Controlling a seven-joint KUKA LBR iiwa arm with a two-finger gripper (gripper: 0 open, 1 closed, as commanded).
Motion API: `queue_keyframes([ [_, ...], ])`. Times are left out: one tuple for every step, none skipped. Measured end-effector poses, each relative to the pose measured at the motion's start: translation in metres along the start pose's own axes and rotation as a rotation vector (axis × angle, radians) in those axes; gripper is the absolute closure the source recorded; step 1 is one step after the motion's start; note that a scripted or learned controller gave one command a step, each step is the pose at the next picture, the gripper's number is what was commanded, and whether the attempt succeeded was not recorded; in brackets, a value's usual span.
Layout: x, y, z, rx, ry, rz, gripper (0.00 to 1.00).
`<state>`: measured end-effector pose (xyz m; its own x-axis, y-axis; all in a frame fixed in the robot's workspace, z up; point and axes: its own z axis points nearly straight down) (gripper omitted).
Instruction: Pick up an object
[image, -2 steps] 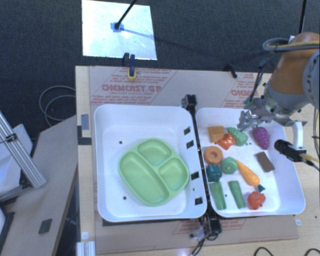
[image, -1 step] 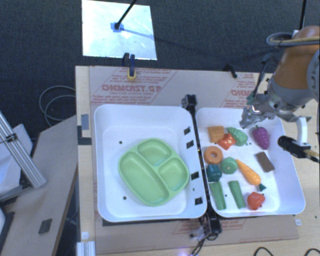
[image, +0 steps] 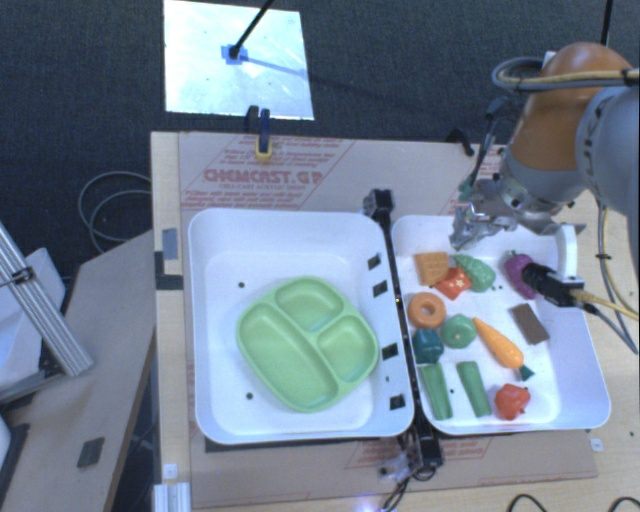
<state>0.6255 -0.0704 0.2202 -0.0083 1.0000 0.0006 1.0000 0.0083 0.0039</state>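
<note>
Arm: a grey robot arm (image: 575, 110) with an orange band reaches in from the right and bends down over the far edge of the right bin.
Hand: the hand (image: 466, 232) hangs at the far left part of the right bin, just above an orange wedge; whether it is released or clenched cannot be told, and nothing is seen gripped in it.
Right bin: a shallow white bin (image: 590, 385) holding a scatter of toy foods.
Objects near the hand: the orange wedge (image: 432, 267), a red piece (image: 452, 284) touching it, and a green pepper-like piece (image: 476, 271) just beside them.
Middle of the bin: an orange ring (image: 427, 310), a teal piece (image: 427, 346) below it, a round green piece (image: 459, 331) and a carrot (image: 498, 343) lying at a slant.
Near edge: two green sticks (image: 436, 390) (side by side, close together) and a red strawberry-like piece (image: 512, 401).
Right side: a purple piece (image: 519, 273) and a brown block (image: 529, 324).
Left bin: a white bin (image: 215, 260) holding a light green divided plate (image: 306, 343), three compartments.
Worktop: a tan board (image: 280, 175) under both bins.
</note>
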Motion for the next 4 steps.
queue_keyframes([
  [0.023, -0.002, -0.007, 0.001, 0.000, 0.001, 1.00],
  [0.014, 0.003, -0.014, 0.000, -0.001, 0.006, 1.00],
  [0.010, -0.002, 0.002, 0.003, -0.001, 0.007, 1.00],
  [0.007, 0.007, -0.011, 0.001, -0.001, 0.003, 1.00],
])
